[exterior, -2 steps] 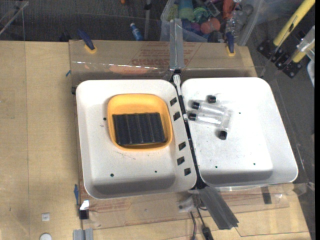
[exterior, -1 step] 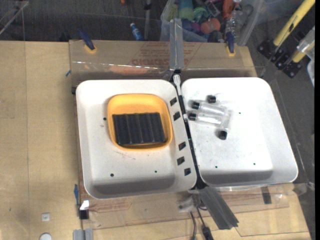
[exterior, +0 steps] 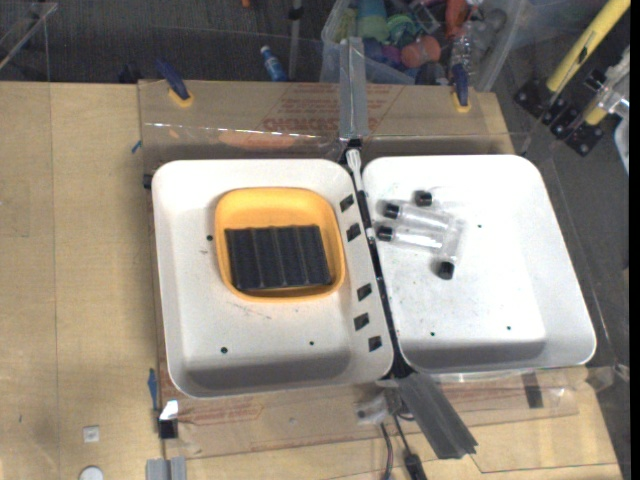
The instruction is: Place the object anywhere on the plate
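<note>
Clear vials (exterior: 418, 230) lie in the right bin (exterior: 520, 308); orange plate (exterior: 232, 208) sits in the left bin (exterior: 190, 348).

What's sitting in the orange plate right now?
A dark ribbed rectangular piece lies flat in the orange plate, covering most of its floor. Whatever is beneath it is hidden. The clear vials lie in the right bin.

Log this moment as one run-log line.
plate: left bin, holds dark ridged block | clear vials: right bin | placement: not done

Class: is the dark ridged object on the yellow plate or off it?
On it: the dark ridged object lies inside the yellow plate, rim showing all around.
</note>
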Robot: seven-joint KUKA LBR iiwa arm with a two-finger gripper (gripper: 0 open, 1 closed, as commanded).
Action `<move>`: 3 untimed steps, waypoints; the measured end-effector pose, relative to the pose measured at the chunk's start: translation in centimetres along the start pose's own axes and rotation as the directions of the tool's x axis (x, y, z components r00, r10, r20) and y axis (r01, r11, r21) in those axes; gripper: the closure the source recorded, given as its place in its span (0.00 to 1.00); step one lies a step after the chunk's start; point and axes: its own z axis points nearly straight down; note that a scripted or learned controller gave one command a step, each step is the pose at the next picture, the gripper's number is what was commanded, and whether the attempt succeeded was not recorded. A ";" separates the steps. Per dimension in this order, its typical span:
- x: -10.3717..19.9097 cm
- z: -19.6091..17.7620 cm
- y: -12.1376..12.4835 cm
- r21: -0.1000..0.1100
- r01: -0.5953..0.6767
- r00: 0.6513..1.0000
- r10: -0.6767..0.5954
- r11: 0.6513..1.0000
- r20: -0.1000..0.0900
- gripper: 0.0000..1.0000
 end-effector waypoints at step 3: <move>0.1 0.0 -0.2 0.000 0.808 0.589 -0.808 0.589 0.006 1.00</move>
